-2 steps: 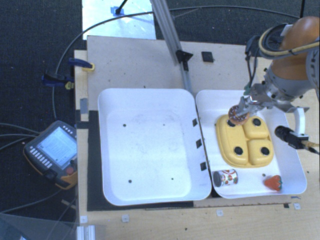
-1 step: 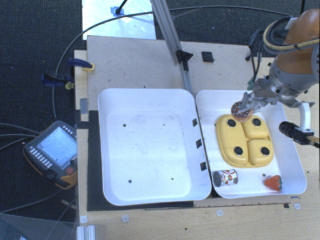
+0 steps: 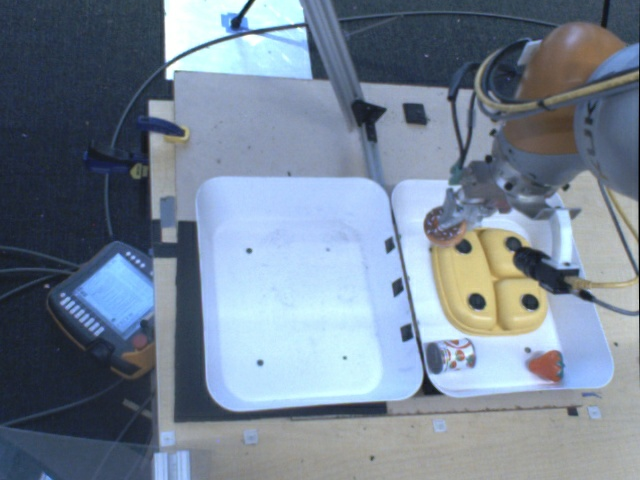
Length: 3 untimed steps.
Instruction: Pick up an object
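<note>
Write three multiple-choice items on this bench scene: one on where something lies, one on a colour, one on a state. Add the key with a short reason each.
1. Where does the small can lie?
A. In the left bin
B. In the right bin, near its front edge
C. On the bench outside both bins

2. What colour is the large moulded tray-like object in the right bin?
A. Yellow
B. Blue
C. Green

3. How does the left bin compare with the right bin?
A. It holds more objects
B. It holds the same objects
C. It holds no objects, while the right holds several

Key: 1 B, the can sits beside the strawberry-like red object along the right bin's front. 2 A, it is plainly yellow with dark spots. 3 C, its white floor is bare; the claw is over the right bin, by a round brownish object.
</note>
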Each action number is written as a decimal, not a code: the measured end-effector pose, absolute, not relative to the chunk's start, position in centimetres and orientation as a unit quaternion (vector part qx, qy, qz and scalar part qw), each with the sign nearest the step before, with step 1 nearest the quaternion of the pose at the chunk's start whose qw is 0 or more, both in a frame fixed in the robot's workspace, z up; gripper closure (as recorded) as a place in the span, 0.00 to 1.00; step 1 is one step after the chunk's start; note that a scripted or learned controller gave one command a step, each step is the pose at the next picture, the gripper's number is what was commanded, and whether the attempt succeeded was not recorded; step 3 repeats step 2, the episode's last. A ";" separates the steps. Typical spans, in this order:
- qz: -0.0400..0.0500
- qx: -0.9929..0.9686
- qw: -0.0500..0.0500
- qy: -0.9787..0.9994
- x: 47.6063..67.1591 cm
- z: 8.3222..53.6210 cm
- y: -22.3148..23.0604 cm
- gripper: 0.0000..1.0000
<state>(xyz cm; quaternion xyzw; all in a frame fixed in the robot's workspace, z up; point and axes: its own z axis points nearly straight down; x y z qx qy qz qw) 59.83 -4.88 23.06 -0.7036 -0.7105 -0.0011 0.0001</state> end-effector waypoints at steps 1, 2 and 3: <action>-0.001 -0.704 0.001 -0.711 58.8 22.7 0.3 1.00; -0.001 -0.703 0.000 -0.711 58.8 21.7 6.0 1.00; -0.001 -0.703 0.000 -0.711 58.8 21.7 6.0 1.00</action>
